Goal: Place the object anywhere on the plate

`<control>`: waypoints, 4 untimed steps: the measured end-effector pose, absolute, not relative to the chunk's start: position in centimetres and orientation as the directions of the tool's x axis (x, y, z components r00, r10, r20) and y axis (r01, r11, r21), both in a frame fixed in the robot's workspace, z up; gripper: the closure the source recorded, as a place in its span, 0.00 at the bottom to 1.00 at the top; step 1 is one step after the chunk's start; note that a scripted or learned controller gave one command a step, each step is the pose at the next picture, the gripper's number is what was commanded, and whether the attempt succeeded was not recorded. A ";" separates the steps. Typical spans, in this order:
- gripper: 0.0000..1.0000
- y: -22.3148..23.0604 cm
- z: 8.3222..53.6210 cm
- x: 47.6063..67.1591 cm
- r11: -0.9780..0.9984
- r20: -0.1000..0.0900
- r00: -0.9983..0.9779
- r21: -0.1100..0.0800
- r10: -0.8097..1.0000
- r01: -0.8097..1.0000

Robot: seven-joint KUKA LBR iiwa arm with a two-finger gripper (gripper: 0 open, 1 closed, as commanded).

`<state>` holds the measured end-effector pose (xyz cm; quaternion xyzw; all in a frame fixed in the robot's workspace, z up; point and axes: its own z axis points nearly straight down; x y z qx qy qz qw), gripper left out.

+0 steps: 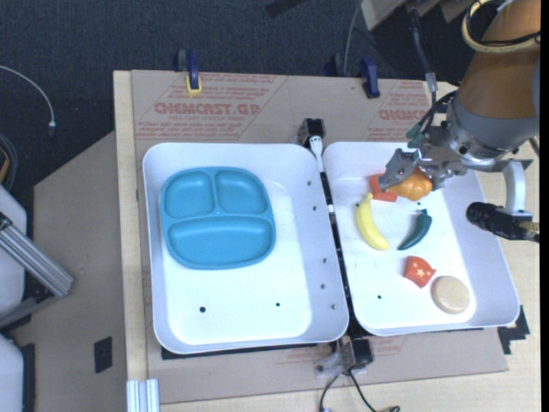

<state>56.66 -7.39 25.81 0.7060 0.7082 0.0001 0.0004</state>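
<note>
Five toy foods lie in the right bin (480, 303), and the one the arm is working on seems to be the orange fruit (415, 186) at the far side, beside a red-orange block (383, 189). The jaws of the gripper (415, 172) sit right over that orange, touching or nearly so; I cannot tell whether they are wide, narrow or gripping it. Nearer lie a yellow banana (371, 223), a dark green pepper (416, 229), a small red piece (418, 269) and a tan round disc (449, 293), each loose and apart, probably scattered as picking choices. The blue divided plate (220, 216) waits in the left bin (249, 316), well apart from the orange, so a lift and a leftward carry are still needed. Red lettering on the board across the desk (283, 101) reads "CHEMCAST GP".
</note>
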 end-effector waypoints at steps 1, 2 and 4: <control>1.00 -2.1 24.2 58.2 0.001 0.000 -0.001 -0.002 1.000 1.000; 1.00 3.4 23.1 60.0 0.002 -0.001 -0.002 0.002 1.000 1.000; 0.00 9.3 23.2 61.2 0.002 0.000 -0.002 0.001 1.000 1.000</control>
